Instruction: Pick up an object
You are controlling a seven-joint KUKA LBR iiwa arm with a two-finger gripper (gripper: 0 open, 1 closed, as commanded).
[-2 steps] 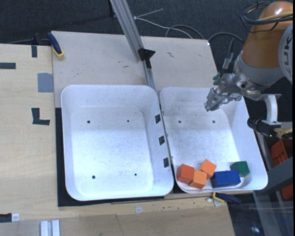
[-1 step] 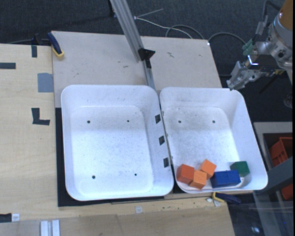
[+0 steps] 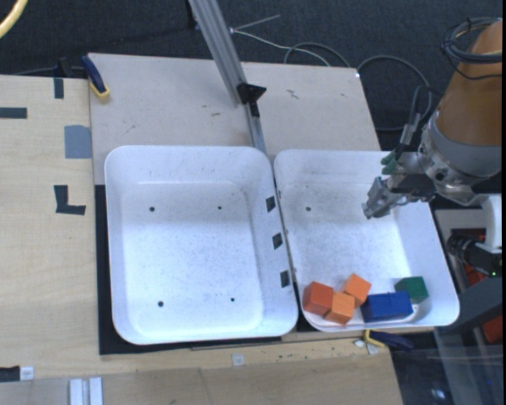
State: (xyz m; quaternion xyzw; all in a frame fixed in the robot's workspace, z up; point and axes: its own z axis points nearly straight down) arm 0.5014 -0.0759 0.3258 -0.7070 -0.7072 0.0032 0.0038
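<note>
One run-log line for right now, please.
pincer above right bin, nothing seen held | blocks clustered at near edge | pick not done

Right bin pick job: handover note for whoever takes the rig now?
Gripper: over the right bin, above its bare floor; nothing seen between the fingers.
Objects: all bunched at the right bin's near edge, three orange blocks, blue block, green block.
Done: nothing picked yet.
Left: move toward the cluster, descend, grasp one, lift. The blocks sit tight together, so a grasp may be awkward.
</note>
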